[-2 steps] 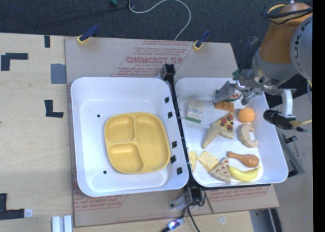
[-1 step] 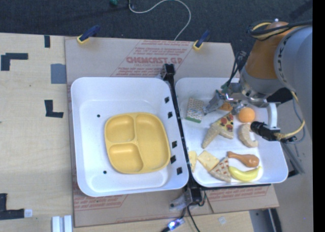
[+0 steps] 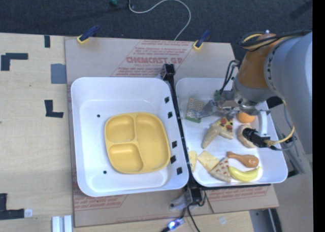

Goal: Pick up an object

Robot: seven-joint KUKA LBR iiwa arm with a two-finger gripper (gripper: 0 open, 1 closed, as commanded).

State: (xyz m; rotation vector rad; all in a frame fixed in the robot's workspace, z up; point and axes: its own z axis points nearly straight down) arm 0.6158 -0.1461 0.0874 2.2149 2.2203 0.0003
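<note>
Yellow plastic first: we see a divided tray (image 3: 136, 142) lying flat mid-floor of the left bin (image 3: 84, 91), likely a drop spot. In the right bin (image 3: 195, 176) the toy food crowds the near edge and right wall: cheese wedge (image 3: 207, 160), pizza slice (image 3: 221, 170), banana (image 3: 245, 174), drumstick (image 3: 244, 160). The gripper (image 3: 219, 107) hangs low near the far-left corner; we cannot tell its opening, and nothing visibly sits in it.

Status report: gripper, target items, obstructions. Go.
Gripper low over right bin, nothing seen held. Toy food scattered there: banana, drumstick, pizza slice. Yellow divided plate sits in left bin.
</note>
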